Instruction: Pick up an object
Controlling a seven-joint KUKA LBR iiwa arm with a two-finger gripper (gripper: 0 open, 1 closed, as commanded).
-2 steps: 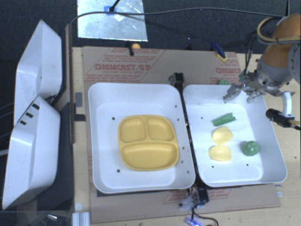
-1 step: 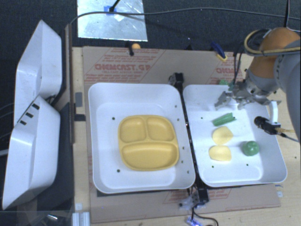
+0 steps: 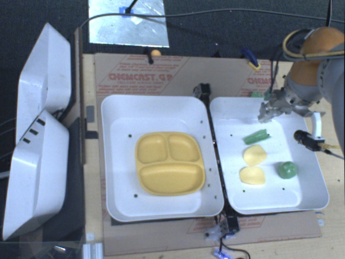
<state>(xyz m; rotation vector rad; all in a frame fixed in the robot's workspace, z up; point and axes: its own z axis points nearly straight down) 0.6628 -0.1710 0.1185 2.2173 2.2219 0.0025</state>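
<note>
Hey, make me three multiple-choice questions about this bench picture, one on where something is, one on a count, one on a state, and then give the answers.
1. Where does the yellow divided plate lie?
A. in the left bin
B. in the right bin
C. on the cardboard outside the bins

2. How many pale yellow pieces lie in the right bin?
A. one
B. two
C. four

3. How does the gripper stand to the long green piece?
A. it holds it
B. it is above the bin's far end, apart from it
C. it presses it onto the plate

Answers: 1 A, the plate fills the left bin's floor. 2 B, two lie near the middle. 3 B, the piece lies alone on the floor.
</note>
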